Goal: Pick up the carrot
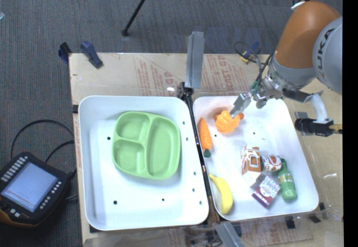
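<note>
Basically not started: carrot point(205, 136) lies untouched along the left wall of the right bin point(296, 145), centre frame. Gripper point(241, 103) hovers up-right of it, above an orange lumpy toy point(226, 122); fingers look slightly apart, holding nothing. Approach, grasp and lift all remain.

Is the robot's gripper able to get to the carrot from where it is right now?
Probably yes. The carrot lies uncovered along the left wall of the right bin, nothing on top of it. The gripper hangs just above an orange toy nearby. The wall so close might make grabbing tricky.
</note>
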